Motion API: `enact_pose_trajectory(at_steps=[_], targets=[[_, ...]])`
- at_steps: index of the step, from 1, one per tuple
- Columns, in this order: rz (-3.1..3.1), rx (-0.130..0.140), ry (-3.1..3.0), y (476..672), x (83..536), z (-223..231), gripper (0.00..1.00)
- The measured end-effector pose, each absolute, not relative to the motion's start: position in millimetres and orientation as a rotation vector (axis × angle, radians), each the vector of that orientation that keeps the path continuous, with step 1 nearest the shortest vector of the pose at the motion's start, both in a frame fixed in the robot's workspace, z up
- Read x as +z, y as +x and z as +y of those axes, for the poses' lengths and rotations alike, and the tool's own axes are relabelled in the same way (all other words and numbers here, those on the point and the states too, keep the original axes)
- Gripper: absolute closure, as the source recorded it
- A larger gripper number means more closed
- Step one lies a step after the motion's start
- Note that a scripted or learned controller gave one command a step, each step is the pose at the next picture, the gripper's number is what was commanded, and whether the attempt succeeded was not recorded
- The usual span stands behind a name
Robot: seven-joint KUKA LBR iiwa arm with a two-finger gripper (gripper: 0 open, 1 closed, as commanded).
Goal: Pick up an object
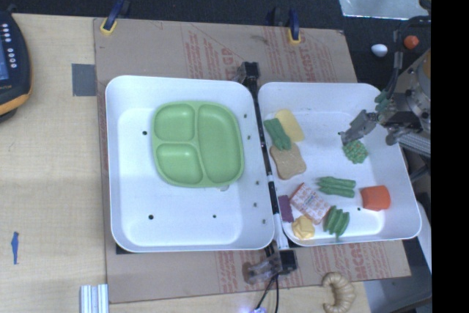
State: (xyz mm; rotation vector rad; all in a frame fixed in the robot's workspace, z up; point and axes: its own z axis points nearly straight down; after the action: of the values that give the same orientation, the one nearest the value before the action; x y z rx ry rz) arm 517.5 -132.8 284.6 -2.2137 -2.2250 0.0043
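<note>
White bins sit side by side on a cardboard sheet [220,48] printed with faint red lettering I can't read. The pink packet [310,202] in the right bin [322,95] carries print too small to make out.

I see the gripper [357,130] reaching in from the right, low over the right bin's far right part, and I cannot tell whether it is open or closed. Just below its tip lies a small green broccoli piece [356,152], compact, with no clear long axis; I cannot tell if they touch.

Nearby, well apart to the left, a yellow piece [291,124] and a dark green pickle [277,133] lie side by side, both slanting from far left to near right, with a brown bread slice [287,161] just nearer. Green beans [336,187] lie crosswise mid-bin, long axis left to right. A red block [375,197] sits by the right wall. At the near edge are a purple piece [285,209], a yellow lump [303,229] and a second bean cluster [336,221].

My left bin [121,157] holds a green divided plate [198,144]. Blue clamps [294,26] pin the cardboard's far edge.
</note>
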Motion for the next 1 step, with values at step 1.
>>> enact_pose_trajectory(at_steps=[1], targets=[[-2.223, 0.009, -2.211, 535.5, 135.2, -151.0, 0.00]])
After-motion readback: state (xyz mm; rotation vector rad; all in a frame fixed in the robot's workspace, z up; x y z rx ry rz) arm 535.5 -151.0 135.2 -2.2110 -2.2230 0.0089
